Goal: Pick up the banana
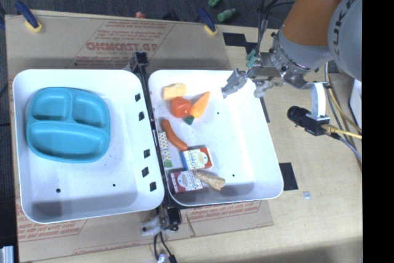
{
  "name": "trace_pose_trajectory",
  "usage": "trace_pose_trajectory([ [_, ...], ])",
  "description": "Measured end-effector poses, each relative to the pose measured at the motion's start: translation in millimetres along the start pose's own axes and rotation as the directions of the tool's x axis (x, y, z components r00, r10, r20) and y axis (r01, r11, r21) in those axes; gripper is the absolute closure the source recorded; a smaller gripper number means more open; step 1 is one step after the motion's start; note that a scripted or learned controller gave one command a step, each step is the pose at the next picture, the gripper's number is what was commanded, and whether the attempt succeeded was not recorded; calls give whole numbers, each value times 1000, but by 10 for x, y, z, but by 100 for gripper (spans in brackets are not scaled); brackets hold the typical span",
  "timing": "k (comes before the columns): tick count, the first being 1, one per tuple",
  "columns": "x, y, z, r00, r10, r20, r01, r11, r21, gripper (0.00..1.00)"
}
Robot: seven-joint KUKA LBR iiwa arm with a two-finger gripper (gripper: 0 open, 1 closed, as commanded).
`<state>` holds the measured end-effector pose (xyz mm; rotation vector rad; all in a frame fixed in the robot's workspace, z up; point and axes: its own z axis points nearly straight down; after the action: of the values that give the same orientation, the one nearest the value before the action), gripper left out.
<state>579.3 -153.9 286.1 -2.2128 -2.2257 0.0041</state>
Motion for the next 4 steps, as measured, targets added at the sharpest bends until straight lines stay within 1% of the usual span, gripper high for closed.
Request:
trace_pose_trajectory([
  [1, 234, 28, 1188, 945, 326, -1, -326, 945, 3, 0],
  [2, 631, 159, 1954, 907, 420, 0, -420, 907, 3, 0],
  [3, 588, 472, 1907, 911, 412, -2, -412, 911, 1, 0],
  [4, 579, 734, 1974, 771, 637, 9, -637, 771, 24, 0],
])
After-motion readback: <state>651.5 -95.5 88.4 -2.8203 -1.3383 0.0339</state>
